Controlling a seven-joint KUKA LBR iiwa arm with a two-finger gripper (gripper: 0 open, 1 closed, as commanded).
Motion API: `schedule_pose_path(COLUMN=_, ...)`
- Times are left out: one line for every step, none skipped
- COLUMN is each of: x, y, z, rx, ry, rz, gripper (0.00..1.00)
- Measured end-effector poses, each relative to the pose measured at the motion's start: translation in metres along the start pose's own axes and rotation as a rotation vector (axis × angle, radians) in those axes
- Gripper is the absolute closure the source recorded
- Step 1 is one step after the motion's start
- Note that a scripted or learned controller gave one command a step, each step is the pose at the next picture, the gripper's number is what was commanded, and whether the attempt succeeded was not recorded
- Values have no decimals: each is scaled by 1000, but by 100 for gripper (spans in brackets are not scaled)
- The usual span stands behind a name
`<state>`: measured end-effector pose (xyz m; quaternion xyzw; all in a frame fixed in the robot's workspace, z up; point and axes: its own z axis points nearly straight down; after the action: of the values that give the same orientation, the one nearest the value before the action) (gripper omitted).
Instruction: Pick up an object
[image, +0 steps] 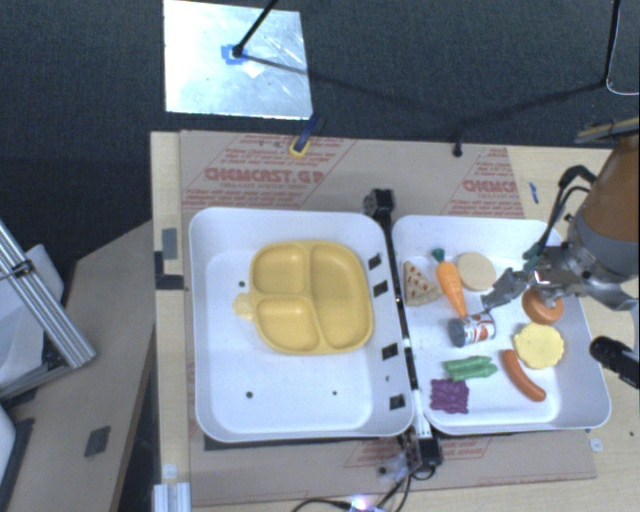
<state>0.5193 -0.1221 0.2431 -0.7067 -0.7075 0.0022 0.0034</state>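
The right bin (590, 400) holds several toy foods: a pizza slice (420, 284), a carrot (452, 287), a beige round bun (475, 270), a small can (473, 330) lying on its side, green beans (470, 367), purple grapes (450, 396), a sausage (524, 377), a yellow potato piece (539, 345) and an orange (545, 310). My gripper (512, 287) hangs over the middle of this bin, just left of the orange and above the can. I see nothing held in it.
A yellow divided plate (305, 297) lies in the left bin (215, 400). A black divider (395, 300) runs between the two bins. The grey arm (605, 240) comes in over the right bin's far right side.
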Motion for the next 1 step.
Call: schedule_pose_path(x=0, y=2, z=-4, rx=-10, ry=-2, rz=-2, gripper=0)
